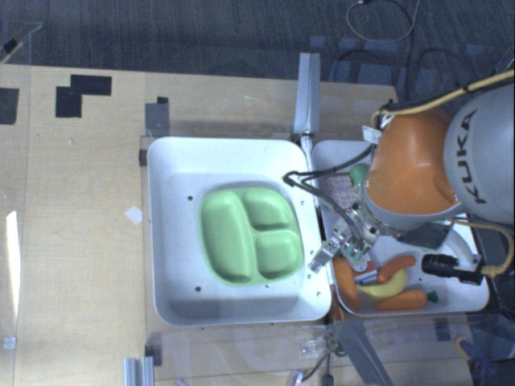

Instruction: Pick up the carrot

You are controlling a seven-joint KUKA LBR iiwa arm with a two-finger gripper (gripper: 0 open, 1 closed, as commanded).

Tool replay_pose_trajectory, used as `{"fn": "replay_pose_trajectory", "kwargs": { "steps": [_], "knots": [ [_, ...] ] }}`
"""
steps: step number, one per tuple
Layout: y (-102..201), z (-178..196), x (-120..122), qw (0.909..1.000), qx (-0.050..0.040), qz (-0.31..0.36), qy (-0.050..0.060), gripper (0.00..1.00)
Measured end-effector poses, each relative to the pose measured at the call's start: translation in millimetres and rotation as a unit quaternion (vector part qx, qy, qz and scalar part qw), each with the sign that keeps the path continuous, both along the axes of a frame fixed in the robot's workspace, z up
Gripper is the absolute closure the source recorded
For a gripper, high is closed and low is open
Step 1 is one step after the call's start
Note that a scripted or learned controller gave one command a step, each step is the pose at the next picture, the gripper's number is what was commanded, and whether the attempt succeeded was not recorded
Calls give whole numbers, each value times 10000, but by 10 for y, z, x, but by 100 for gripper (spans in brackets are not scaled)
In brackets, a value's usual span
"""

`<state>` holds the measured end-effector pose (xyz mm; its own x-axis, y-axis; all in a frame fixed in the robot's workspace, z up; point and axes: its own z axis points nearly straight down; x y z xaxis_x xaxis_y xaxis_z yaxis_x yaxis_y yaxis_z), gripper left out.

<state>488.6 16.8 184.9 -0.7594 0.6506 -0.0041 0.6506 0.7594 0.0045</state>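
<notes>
Camera view puts my arm (418, 167) reaching in from the right over the right bin (475, 296), its orange band covering much of that bin's far half. My gripper (342, 246) hangs at the bin's left side, just right of the wall it shares with the left bin (161, 215), and whether it is spread or pressed together I cannot tell from this angle; nothing shows pinched in it.

Carrots lie in the near part of the right bin. One carrot (345, 280) stands lengthwise along the bin's left wall, just nearer than my gripper. A second orange piece (396, 267) lies slanted to its right, and a third (402, 300) lies flat along the near wall. A banana (385, 286) curves between these two, touching or almost touching both. A small blue-and-red item sits beside the first carrot, too small to name.

The left bin holds a green tray (249, 233) with three compartments, sitting near its middle. A black cable (322, 175) loops across from my arm over the shared wall.
</notes>
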Motion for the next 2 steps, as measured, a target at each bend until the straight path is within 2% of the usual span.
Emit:
{"fn": "replay_pose_trajectory", "kwargs": {
  "steps": [1,2],
  "knots": [
    [-422,550,10,9943,-15,1064,-29,0],
    [-15,7,1,9162,-24,4008,-14,0]
  ]
}}
